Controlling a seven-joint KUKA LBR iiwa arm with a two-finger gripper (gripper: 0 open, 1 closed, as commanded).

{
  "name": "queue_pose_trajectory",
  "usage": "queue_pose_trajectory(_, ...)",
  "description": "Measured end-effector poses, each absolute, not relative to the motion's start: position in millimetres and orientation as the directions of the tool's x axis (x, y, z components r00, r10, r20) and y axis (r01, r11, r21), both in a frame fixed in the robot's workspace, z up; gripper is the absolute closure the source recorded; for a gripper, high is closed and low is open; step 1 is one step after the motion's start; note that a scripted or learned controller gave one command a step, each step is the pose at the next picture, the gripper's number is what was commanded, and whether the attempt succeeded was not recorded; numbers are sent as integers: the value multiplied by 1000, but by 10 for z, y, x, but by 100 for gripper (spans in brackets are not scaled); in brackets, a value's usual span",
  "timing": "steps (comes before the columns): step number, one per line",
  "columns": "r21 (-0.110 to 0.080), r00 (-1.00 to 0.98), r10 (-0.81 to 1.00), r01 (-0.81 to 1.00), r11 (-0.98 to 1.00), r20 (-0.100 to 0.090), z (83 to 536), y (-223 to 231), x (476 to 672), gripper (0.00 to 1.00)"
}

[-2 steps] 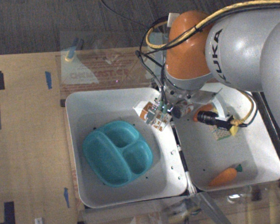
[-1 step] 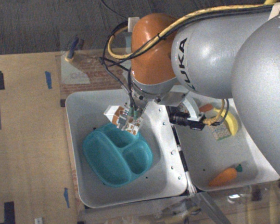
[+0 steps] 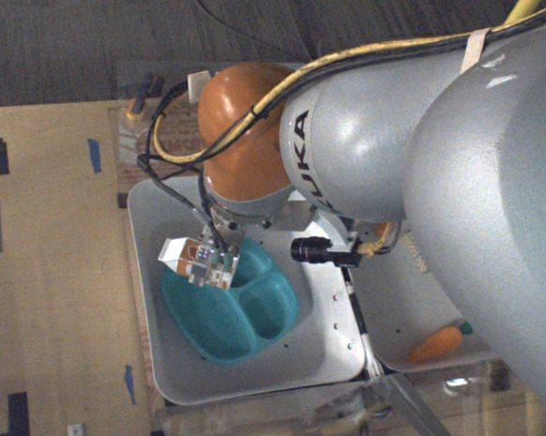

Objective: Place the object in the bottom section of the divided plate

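Arm [image 3: 409, 155]: grey KUKA body with an orange band above the wrist, entering from the right of the camera view and bending down over the left bin; yellow and black cables run along it.
Tool [image 3: 211, 264]: low over the upper-left edge of the divided plate. The wrist hides much of it, and I cannot tell how far it is open or whether it has hold of anything.
Object [image 3: 176, 252]: small white carton-like item with an orange-brown patch, tilted, at the plate's upper-left rim, right against the tool's tip. Whether it rests on the rim or hangs clear cannot be told.
Divided plate [image 3: 234, 314]: teal, with several compartments, lying inside the left bin towards its left side.
Left bin [image 3: 257, 378]: shallow, white, holding the plate.
Right bin [image 3: 404, 329]: white, beside the left bin, largely covered by the arm.
Carrot [image 3: 436, 343]: orange with a green tip, lying in the right bin near its lower wall, well apart from the plate.
Counter [image 3: 52, 277]: pale wood, with blue tape strips and black corner marks at the left.
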State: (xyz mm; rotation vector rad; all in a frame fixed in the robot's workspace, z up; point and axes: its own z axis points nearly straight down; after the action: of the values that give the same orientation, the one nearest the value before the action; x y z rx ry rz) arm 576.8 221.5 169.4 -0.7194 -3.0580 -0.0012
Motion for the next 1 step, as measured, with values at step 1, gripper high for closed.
queue_pose_trajectory(1, 1, -894, 449, 449, 894, 0, 2018, 2262, 4853, 100)
